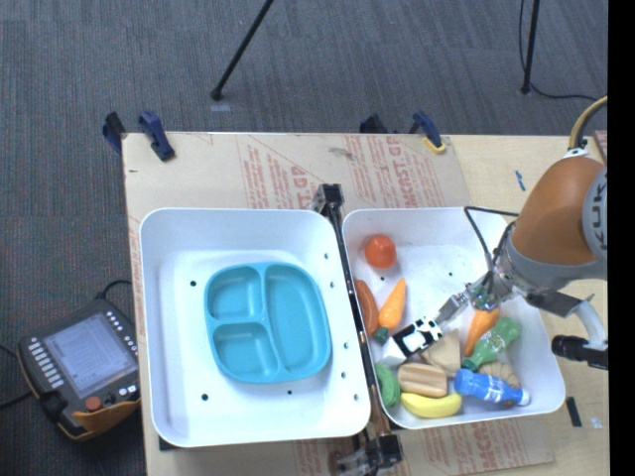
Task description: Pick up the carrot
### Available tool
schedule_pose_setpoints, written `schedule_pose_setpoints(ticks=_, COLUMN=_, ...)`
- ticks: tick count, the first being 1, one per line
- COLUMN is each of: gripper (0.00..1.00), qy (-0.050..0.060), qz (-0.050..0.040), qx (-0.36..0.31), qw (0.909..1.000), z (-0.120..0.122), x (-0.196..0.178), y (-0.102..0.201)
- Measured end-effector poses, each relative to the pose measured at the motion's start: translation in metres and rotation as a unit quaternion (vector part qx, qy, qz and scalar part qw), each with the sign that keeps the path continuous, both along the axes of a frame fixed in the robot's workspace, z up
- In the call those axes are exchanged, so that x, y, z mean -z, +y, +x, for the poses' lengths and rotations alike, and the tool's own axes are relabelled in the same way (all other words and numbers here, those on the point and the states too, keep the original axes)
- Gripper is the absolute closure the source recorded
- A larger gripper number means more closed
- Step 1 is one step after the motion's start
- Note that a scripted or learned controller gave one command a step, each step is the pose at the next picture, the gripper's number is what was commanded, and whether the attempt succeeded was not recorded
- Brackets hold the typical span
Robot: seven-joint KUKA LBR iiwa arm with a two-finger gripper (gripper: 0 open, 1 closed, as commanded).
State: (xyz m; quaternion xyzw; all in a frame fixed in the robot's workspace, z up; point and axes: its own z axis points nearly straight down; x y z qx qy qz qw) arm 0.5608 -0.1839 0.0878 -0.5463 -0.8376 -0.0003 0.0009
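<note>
Nearly on a carrot, with clutter close by

Down in the right bin, the jaws sit at the top of a small carrot; whether they are wide or pinched on it I cannot tell. A second carrot lies well apart, near the tomato. Just beside the nearer carrot rest a green vegetable and a blue bottle. My worry: closing so near its tip could let it slip, or nudge those neighbours.

Dark grey carpet covers the floor around a pale wooden bench top printed with red lettering. Blue clamps grip its far edge (another sits further right), and thin black stand legs cross the carpet behind.
</note>
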Motion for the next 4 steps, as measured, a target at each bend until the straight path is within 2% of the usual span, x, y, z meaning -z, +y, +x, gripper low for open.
schedule_pose_setpoints(ticks=1, gripper=1.0, qy=-0.001, qz=0.0002, qx=0.003, qw=1.0, z=0.0, x=-0.01, y=-0.001)
schedule_pose_setpoints(ticks=2, gripper=1.0, qy=0.001, qz=-0.0001, qx=0.153, qw=0.9882, z=-0.032, x=0.001, y=0.029)
schedule_pose_setpoints(ticks=3, gripper=0.0, qy=0.0, qz=-0.0003, qx=0.154, qw=0.9881, z=-0.032, x=0.0, y=0.029)
schedule_pose_setpoints(ticks=4, gripper=0.0, qy=-0.002, qz=-0.0024, qx=0.179, qw=0.9838, z=0.029, x=-0.001, y=0.097)
